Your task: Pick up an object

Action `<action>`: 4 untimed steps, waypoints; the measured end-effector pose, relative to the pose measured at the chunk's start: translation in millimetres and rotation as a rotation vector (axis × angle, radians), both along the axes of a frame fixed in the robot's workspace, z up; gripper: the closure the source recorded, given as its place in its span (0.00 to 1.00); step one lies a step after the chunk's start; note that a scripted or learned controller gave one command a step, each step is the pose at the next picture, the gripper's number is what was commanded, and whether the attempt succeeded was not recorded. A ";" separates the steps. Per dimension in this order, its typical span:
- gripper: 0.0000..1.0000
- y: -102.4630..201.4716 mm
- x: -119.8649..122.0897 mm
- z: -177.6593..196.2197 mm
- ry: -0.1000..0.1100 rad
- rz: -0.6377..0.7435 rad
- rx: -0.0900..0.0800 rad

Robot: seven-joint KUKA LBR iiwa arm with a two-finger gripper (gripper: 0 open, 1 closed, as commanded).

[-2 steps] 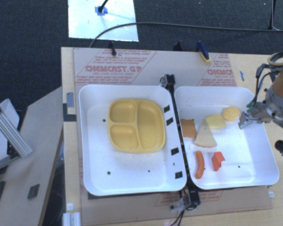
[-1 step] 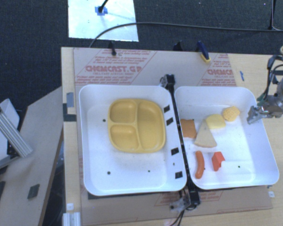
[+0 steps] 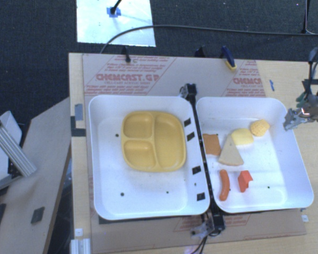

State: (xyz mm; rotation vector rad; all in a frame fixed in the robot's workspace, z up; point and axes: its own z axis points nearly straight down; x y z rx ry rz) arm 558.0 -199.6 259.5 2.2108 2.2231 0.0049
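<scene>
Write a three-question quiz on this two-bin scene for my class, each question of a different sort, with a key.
1. True or false: the yellow divided plate lies in the left bin.
2. Which item lies nearest the front rim of the right bin? A) round cracker B) orange sausage C) brown toast
3. Fill in: the gripper is at the right bin's ____ edge.

Key: 1 true; 2 B; 3 right.

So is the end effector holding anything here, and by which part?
Nothing held: the end effector sits at the right bin's far right rim, apart from the food.
</scene>
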 end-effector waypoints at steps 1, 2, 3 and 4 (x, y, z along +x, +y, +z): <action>1.00 55.8 8.6 -13.1 0.004 0.004 0.003; 1.00 119.0 10.1 -18.7 0.005 0.005 0.004; 1.00 163.6 19.2 -18.1 0.004 0.004 0.004; 1.00 218.4 17.4 -13.3 0.005 0.004 0.003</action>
